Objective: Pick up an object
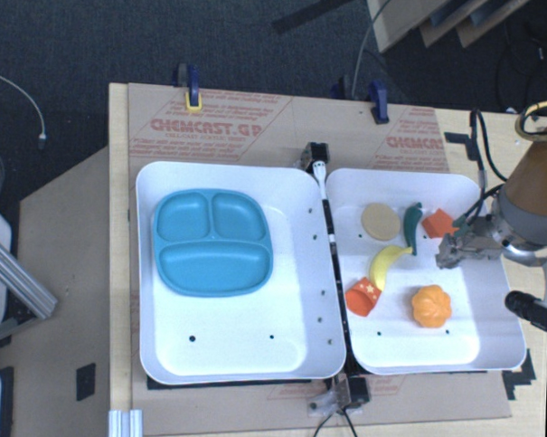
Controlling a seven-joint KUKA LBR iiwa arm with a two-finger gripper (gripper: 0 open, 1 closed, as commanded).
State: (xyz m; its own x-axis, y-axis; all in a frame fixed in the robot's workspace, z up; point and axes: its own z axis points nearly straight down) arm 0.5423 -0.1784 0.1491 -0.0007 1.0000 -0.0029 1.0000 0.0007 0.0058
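While the arm is reaching in over the right bin [485,354], its gripper [448,252] is hovering just beside an orange block [435,223]; whether it is pinching anything I cannot tell. A banana [386,263] is lying nearby.

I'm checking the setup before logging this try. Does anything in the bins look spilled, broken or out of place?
Nothing stands out. The blue divided plate lies flat in the left bin; the toy foods lie loose and apart in the right bin, with the end effector above them.
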